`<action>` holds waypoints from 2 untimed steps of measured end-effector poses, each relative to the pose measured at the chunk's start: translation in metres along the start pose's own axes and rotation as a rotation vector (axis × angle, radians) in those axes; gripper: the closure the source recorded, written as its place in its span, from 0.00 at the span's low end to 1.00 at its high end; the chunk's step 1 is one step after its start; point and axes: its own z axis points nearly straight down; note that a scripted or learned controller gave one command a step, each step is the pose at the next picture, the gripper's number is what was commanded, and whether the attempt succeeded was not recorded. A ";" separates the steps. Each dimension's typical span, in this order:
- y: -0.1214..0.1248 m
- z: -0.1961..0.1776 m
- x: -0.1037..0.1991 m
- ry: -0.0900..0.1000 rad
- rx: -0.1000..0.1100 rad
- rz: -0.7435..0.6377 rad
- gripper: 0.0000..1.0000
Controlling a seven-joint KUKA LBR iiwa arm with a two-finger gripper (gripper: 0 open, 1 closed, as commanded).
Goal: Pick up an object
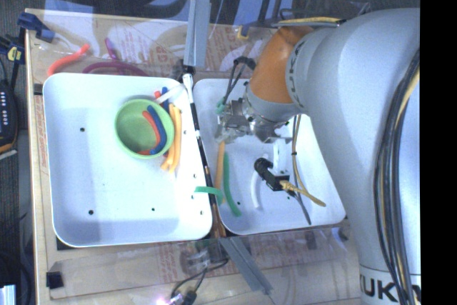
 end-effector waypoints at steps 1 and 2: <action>0.000 0.000 0.000 0.000 0.000 0.000 0.00; 0.001 -0.010 0.000 -0.001 -0.006 -0.002 1.00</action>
